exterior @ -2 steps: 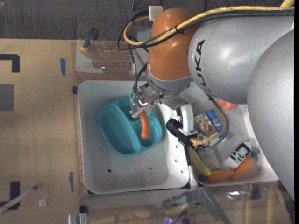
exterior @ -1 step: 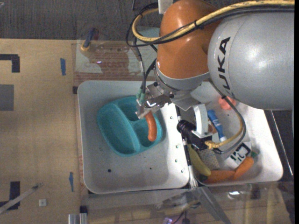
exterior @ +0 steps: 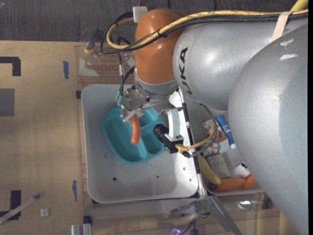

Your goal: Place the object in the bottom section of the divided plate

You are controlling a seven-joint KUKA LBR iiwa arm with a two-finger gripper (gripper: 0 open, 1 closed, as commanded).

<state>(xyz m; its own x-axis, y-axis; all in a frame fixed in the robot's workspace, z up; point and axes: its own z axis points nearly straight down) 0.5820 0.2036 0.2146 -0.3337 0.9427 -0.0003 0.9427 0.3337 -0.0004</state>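
Observation:
A teal divided plate (exterior: 117,138) lies in the left white bin (exterior: 142,180). An orange sausage-shaped object (exterior: 134,131) hangs upright over the plate's middle, right under my gripper (exterior: 132,115). Its top end sits between the gripper's fingers, so the gripper is shut on it. The arm's wrist and orange band cover the plate's upper right part.
The right bin (exterior: 234,192) holds several items: a yellow banana (exterior: 209,173), an orange carrot-like piece (exterior: 234,184), a blue-and-white tube (exterior: 226,131) and a patterned packet (exterior: 210,131). A black camera block with a cable (exterior: 166,136) hangs beside the gripper. Bare bin floor lies below the plate.

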